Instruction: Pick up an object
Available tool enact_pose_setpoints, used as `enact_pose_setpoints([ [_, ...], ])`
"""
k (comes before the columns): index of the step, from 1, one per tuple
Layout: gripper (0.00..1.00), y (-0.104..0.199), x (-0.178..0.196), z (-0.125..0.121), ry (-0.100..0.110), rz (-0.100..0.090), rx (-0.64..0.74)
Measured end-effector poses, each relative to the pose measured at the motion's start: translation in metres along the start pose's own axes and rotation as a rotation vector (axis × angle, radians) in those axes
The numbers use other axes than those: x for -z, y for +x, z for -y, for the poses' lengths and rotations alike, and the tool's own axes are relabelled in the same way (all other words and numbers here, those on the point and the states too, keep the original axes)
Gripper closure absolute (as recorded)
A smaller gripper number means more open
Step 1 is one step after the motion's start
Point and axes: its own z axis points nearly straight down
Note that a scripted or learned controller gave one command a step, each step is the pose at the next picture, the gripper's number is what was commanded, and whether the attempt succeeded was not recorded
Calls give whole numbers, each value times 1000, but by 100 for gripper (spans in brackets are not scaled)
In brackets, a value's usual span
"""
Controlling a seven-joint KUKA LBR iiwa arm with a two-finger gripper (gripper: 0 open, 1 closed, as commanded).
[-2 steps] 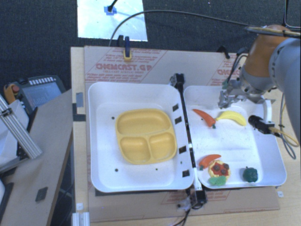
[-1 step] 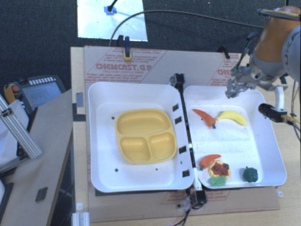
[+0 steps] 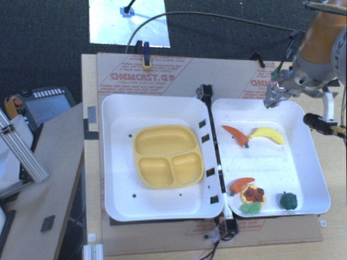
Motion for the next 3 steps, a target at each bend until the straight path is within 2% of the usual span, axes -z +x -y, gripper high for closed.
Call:
enact_pose_setpoints([
  [3, 100, 142, -12, 61, 7, -4, 6],
])
